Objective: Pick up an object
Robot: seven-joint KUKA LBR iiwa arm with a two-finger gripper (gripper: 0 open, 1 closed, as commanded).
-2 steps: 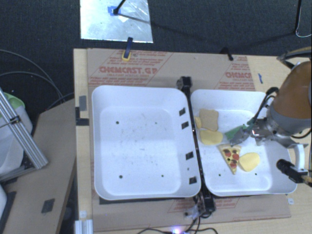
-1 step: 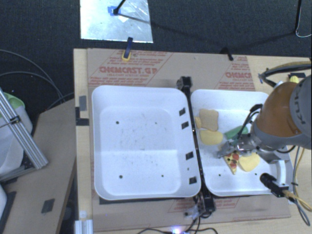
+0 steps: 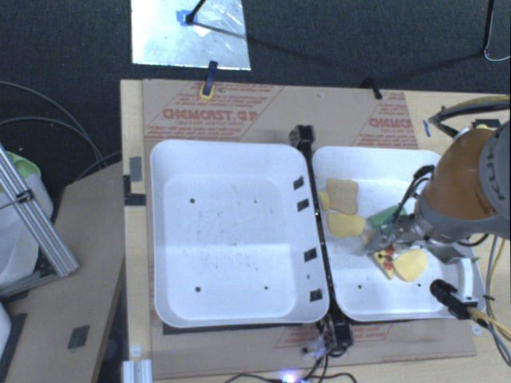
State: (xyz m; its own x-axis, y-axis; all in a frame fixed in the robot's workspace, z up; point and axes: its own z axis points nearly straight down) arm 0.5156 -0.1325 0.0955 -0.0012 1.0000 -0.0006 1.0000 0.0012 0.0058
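Yellow pieces crowd the right bin (image 3: 351, 298), and the gripper (image 3: 383, 244) hangs low among them, over a small red-and-yellow item (image 3: 389, 262). Whether it is wide or narrow cannot be told. Best play: centre on one piece, clear of its neighbours.

Bins (image 3: 231, 166): white plastic, smooth, faintly speckled. Table (image 3: 263, 110) covering: matt brown cardboard, red print. Floor (image 3: 64, 38): dark rough carpet. Sheet (image 3: 190, 22): shiny metal. Arm's band (image 3: 471, 174): glossy orange.
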